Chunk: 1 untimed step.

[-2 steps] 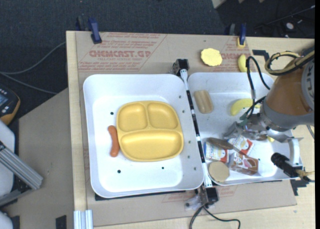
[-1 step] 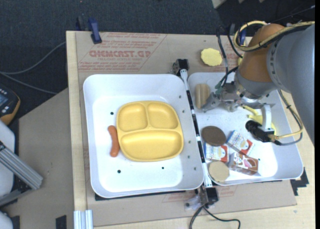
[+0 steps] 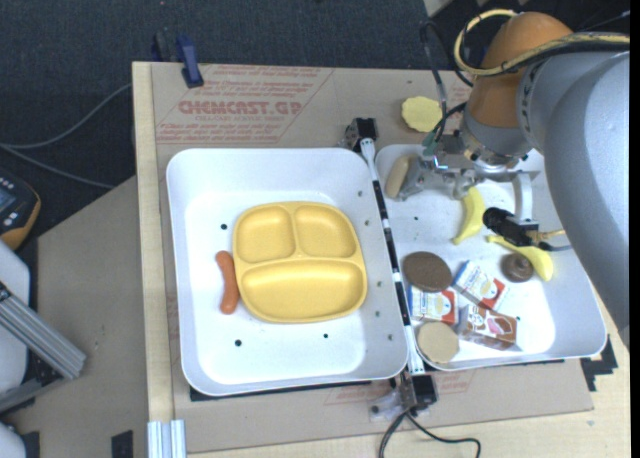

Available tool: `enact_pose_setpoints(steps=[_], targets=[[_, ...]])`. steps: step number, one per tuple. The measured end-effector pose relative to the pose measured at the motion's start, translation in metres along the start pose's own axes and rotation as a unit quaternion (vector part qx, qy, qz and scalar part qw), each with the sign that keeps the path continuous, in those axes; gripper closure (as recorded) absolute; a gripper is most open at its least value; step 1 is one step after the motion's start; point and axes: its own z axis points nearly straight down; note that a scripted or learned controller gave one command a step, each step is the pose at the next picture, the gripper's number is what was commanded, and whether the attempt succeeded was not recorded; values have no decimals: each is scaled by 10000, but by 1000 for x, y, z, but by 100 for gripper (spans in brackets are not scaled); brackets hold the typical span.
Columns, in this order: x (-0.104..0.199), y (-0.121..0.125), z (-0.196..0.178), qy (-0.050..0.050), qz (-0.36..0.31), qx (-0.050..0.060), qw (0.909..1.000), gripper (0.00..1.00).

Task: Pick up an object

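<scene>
My gripper (image 3: 452,172) hangs low over the far left part of the right bin (image 3: 575,331), below the arm's orange band. A tan, rounded piece (image 3: 397,178) lies just left of it, at the bin's far left corner. A yellow banana (image 3: 467,217) lies right below the gripper, and a second banana (image 3: 530,254) rests further right. Nothing shows held in the gripper. Nearer the front lie a dark brown disc (image 3: 427,269), a small brown disc (image 3: 517,267), a tan disc (image 3: 437,342) and two red-and-white packets (image 3: 479,284).
The left bin (image 3: 195,326) holds a yellow divided plate (image 3: 298,261) with an orange sausage (image 3: 228,280) beside its left edge. A yellow piece (image 3: 421,113) lies on the bench behind the right bin. A blue clip (image 3: 187,59) sits at the bench's far left.
</scene>
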Motion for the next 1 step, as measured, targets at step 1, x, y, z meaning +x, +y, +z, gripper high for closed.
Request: enact_pose_setpoints(steps=[1], targets=[[-81, -25, -1, -11, 54, -76, 10000, 0]])
